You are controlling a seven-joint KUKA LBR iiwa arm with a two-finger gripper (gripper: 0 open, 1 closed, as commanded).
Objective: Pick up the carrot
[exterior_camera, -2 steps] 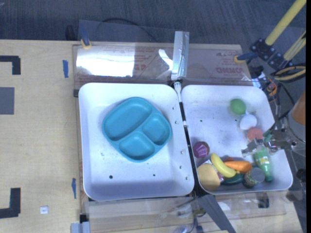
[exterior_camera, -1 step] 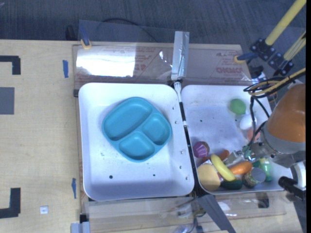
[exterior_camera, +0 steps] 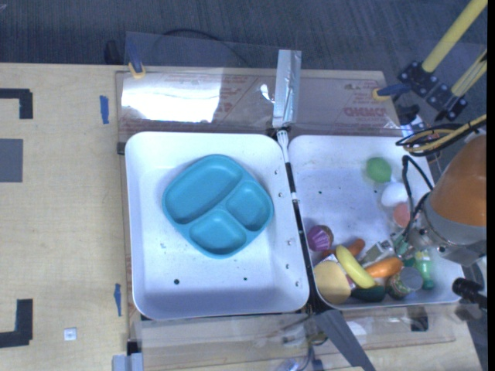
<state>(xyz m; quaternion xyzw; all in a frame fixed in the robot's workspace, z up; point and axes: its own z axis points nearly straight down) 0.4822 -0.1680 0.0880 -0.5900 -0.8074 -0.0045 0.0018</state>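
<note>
The carrot (exterior_camera: 384, 267), orange and short, lies in the front part of the right bin (exterior_camera: 340, 157). It rests between a yellow banana (exterior_camera: 353, 267) on its left and a green-topped can (exterior_camera: 420, 273) on its right. My gripper (exterior_camera: 398, 248) is low in the bin, just above and behind the carrot, below the orange band of the arm (exterior_camera: 464, 188). The arm's wrist hides part of the gripper, and no object shows held in it.
Crowded around the carrot are a yellow pear-like fruit (exterior_camera: 332, 281), a dark green vegetable (exterior_camera: 370, 293), a purple onion (exterior_camera: 319, 238) and a small red piece (exterior_camera: 354, 247). A green ball (exterior_camera: 378, 168) and a white-pink item (exterior_camera: 395, 196) lie farther back. The left bin holds a blue divided plate (exterior_camera: 218, 204).
</note>
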